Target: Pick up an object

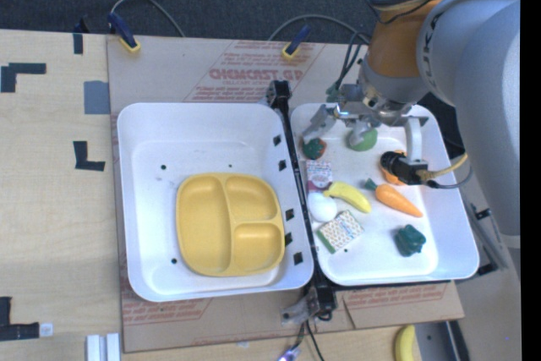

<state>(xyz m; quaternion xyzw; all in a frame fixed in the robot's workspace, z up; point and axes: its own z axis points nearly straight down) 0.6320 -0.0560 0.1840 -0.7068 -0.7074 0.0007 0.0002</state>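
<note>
My gripper (pixel 341 129) hangs low over the back of the right bin (pixel 448 266), open, with nothing between its fingers. One finger (pixel 316 124) stands just above a dark green toy (pixel 314 149) by the bin's left wall. The other finger is by a light green toy (pixel 362 140). In front of them lie a small printed packet (pixel 319 174), a white egg (pixel 321 207), a yellow banana (pixel 350 197), an orange carrot (pixel 397 199), a patterned box (pixel 340 231) and a dark green broccoli piece (pixel 410 240).
The left bin (pixel 144 182) holds a yellow divided plate (pixel 230 224). A black clamp (pixel 279 93) sits where the two bins meet at the back. Another banana (pixel 407 342) lies outside the bins at the bench's front edge.
</note>
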